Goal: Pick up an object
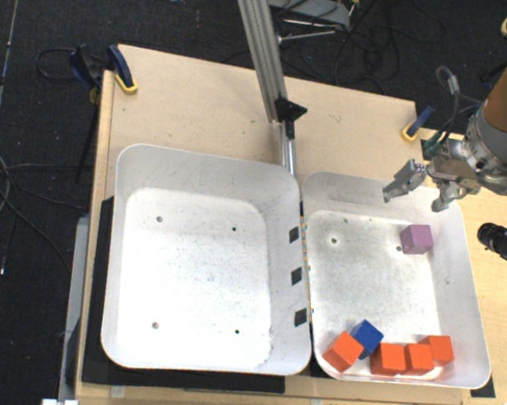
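Observation:
A purple cube (416, 238) lies in the far part of the right bin (468, 285). Along that bin's near edge sit an orange block (343, 351), a blue cube (367, 335) and a row of orange blocks (414, 355). My gripper (421, 192) hangs over the right bin's far rim, above and just beyond the purple cube. Its two fingers (402, 184) are spread apart with nothing between them.
The left bin (118, 224) sits beside the right one, with a dark clipped seam between them. A slanted metal pole (262, 47) reaches down to the bins' far junction. Clamps (122, 73) hold the bench's far corners.

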You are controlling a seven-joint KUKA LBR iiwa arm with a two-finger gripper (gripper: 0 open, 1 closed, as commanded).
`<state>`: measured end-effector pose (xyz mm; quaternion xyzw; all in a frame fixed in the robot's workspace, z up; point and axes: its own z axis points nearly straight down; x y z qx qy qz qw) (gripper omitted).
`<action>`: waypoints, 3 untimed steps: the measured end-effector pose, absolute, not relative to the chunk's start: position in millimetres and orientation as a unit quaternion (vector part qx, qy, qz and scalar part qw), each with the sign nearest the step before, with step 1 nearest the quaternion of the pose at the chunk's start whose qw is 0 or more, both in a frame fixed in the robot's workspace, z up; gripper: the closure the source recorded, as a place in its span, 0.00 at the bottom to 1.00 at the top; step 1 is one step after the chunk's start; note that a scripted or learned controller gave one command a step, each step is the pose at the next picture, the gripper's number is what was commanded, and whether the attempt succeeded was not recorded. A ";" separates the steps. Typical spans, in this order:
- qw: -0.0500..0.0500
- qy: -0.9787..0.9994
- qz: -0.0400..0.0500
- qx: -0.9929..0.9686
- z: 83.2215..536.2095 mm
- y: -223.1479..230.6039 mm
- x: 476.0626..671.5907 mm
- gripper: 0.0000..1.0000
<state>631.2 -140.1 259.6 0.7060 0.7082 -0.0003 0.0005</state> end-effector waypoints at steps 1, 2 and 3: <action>-0.002 0.705 -0.004 0.710 186.8 -216.3 602.3 0.00; -0.001 0.708 -0.001 0.706 103.7 -223.8 656.0 0.00; 0.003 0.709 0.000 0.705 119.8 -224.1 657.9 1.00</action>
